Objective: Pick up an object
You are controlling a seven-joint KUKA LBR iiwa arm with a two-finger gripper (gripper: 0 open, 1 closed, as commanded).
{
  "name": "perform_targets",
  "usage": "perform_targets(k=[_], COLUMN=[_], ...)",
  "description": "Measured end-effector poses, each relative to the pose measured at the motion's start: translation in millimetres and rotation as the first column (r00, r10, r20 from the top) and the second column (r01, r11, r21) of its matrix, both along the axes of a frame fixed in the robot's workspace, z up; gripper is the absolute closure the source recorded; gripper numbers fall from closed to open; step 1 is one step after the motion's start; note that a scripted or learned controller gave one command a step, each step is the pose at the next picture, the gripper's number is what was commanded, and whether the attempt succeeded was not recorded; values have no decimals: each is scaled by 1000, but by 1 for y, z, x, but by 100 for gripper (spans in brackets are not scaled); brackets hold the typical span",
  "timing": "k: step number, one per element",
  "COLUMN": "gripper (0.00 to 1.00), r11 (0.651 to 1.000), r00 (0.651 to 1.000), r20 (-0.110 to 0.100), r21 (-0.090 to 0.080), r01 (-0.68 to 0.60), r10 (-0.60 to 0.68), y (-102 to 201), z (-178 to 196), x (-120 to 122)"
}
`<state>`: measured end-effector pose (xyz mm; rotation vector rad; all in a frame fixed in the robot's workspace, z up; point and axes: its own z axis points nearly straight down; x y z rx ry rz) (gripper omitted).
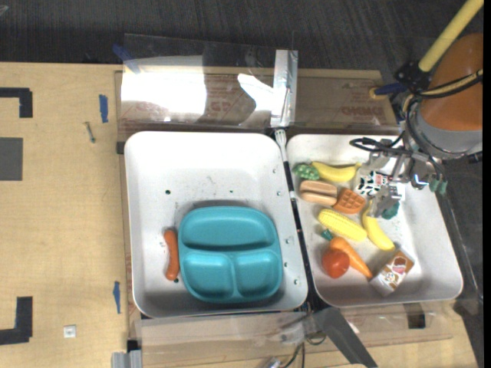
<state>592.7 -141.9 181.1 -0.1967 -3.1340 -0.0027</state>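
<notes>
While the arm reaches in from the right of the camera view, its gripper hangs low over the upper middle of the right bin, which serves as the landmark for everything else; whether the gripper is apart or together I cannot tell, since the wrist and cables cover it from above, and nothing can be seen caught in it. Inside the right bin lies a heap of toy food: a banana near the upper left corner with a green piece just beside it; a hot dog below that; a waffle-like orange piece touching the hot dog's end; a corn cob and a second banana toward the middle; a carrot and a tomato touching each other lower down; a small carton near the lower right. A black-and-white patterned item sits just under the gripper, too blurred to name. To the left of the right bin stands the left bin, holding a teal divided tray and an orange sausage beside the tray's left edge. By my reading the step in hand is the approach or descent onto a target, with no grasp yet made; the next move calls for settling on one item, likely the patterned one or the second banana, closing on it squarely, and lifting straight up so the crowded neighbours are not dragged along.
</notes>
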Motion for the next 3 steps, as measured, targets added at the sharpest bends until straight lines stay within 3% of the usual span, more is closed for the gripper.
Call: perform_targets(k=[1, 2, 3], gripper=[0, 0, 0], r11=[1000, 1000, 985], r00=[1000, 1000, 985], r20=[9, 12, 33], r21=[-3, -3, -2], r01=[7, -4, 172], r10=[-7, 5, -171], y=[34, 31, 36], z=[-83, -92, -89], x=[3, -48, -104])
